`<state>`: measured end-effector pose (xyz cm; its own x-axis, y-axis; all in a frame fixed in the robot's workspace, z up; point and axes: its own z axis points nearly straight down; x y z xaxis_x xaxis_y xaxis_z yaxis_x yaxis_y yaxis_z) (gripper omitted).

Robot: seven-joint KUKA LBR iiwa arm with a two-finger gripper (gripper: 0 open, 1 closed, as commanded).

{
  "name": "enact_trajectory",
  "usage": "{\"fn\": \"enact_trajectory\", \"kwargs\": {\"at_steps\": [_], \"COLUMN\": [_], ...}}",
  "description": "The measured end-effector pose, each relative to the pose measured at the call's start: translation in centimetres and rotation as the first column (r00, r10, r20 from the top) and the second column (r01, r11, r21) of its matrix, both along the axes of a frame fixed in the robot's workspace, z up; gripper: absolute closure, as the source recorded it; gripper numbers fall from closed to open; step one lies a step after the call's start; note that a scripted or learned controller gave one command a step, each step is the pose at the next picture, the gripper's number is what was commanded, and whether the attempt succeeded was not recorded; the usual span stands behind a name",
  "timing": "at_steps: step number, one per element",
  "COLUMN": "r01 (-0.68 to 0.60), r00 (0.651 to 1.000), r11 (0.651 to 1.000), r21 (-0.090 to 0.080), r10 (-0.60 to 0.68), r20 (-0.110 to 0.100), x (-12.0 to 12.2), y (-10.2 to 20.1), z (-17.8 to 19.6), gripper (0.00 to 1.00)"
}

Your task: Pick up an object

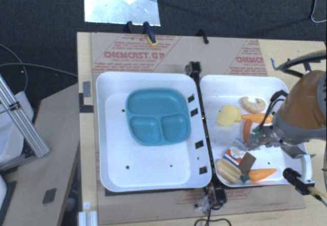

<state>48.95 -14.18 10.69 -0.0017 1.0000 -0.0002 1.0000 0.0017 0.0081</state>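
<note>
Gripper (254,138) sits low in the right bin (219,87) over the crowded toy food; can't tell its state. Risk: it clips a neighbour, the orange carrot (247,129) or snack packet (235,154). Bread roll (228,170), yellow piece (228,115) nearby. Left bin (110,118) holds a blue divided plate (158,116).

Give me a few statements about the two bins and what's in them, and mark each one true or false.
1. The blue divided plate lies in the left bin. True.
2. The toy foods lie in the left bin. False: they lie in the right bin.
3. The gripper is over the right bin. True.
4. The yellow lemon sits on the plate. False: it lies in the right bin.
</note>
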Motion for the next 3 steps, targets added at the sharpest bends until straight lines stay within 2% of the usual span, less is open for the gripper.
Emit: {"fn": "enact_trajectory", "kwargs": {"at_steps": [1,2,3], "r01": [0.001,0.002,-0.004], "r00": [1.000,1.000,1.000], "r11": [1.000,1.000,1.000], "r21": [0.001,-0.016,-0.001], "r10": [-0.001,-0.002,0.004], "r20": [-0.001,0.019,0.003], "x": [0.0,0.4,6.7], "y": [0.0,5.4,3.6], "z": [0.0,-1.5,-1.6], "gripper": [0.00,0.00,0.00]}}
